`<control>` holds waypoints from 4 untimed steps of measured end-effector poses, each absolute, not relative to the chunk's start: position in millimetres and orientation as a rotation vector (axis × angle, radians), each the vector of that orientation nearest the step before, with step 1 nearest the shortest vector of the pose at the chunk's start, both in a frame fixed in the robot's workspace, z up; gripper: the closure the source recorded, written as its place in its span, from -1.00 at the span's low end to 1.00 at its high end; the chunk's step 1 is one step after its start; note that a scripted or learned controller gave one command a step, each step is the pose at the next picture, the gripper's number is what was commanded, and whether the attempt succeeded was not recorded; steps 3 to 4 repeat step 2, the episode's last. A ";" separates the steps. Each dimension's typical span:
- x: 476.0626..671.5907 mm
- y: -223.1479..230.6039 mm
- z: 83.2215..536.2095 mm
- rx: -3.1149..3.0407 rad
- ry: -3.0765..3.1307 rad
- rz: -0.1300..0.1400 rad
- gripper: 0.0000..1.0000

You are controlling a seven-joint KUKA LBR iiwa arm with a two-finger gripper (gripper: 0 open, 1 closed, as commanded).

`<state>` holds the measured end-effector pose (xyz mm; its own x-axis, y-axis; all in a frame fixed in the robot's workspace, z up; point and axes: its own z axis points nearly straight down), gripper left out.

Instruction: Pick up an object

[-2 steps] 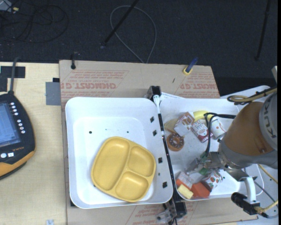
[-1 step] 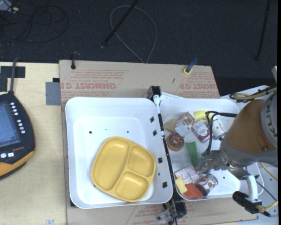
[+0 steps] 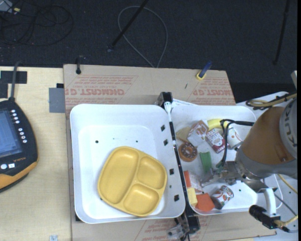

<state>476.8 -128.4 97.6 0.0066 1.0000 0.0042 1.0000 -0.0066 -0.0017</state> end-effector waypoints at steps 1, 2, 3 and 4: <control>544.8 -112.8 87.7 -2.217 -2.225 -0.001 -1.00; 543.0 -113.2 97.8 -2.217 -2.217 -0.001 1.00; 543.0 -113.2 97.8 -2.217 -2.217 -0.001 1.00; 543.0 -113.2 97.8 -2.217 -2.217 -0.001 1.00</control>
